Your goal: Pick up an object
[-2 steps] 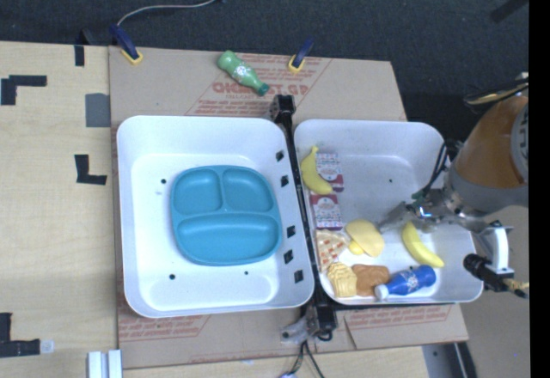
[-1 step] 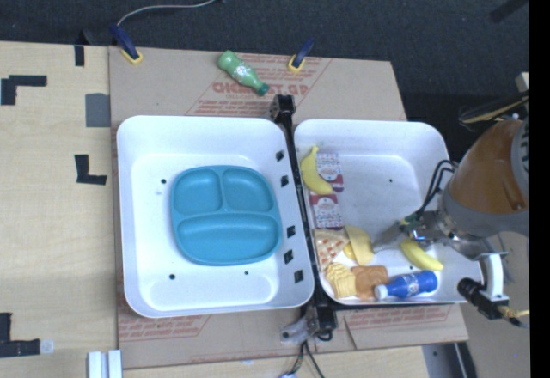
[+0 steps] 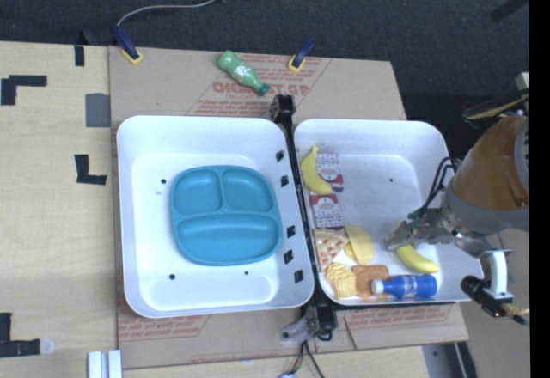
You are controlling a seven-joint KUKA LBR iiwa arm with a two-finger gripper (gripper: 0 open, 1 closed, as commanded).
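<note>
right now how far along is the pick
Early. Nothing looks lifted: the curved yellow banana, blue plastic bottle and other toy foods lie in the right white bin. The two-finger gripper is down beside that banana. Grasping and lifting remain.

Divided plate (image 3: 226, 215) is sitting in the left bin (image 3: 137, 196). Right of the plate, the right bin (image 3: 387, 144) is holding two bananas (image 3: 312, 172) (image 3: 418, 259), packets (image 3: 327, 189) and a bottle (image 3: 408, 286). Behind the plate, another bottle (image 3: 242, 72) is lying on the surface (image 3: 51, 222).
</note>
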